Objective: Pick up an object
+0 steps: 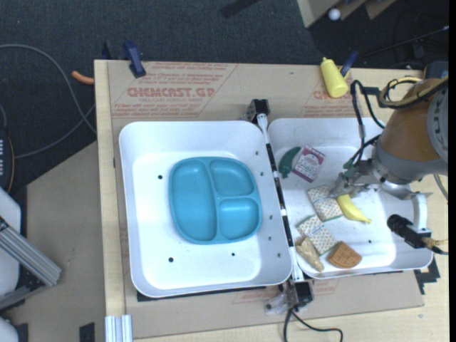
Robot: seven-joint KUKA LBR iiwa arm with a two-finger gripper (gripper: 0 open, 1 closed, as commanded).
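1. The tool (347,184) hung low in the right bin (370,130), just above the banana (353,209).
2. Its grip state could not be told.
3. The banana lay on the bin floor, apparently ungrasped.
4. Grasping and lifting seemingly remained.

To my left a blue three-compartment plastic tray (214,198) lies in the middle of the left shallow white bin (142,248). Both bins rest on a pale bench (171,91) printed with red lettering. A yellow clamp (333,78) and a blue clamp (133,58) sit at its far edge. A thin grey cable (50,70) curves across the dark floor (57,13).
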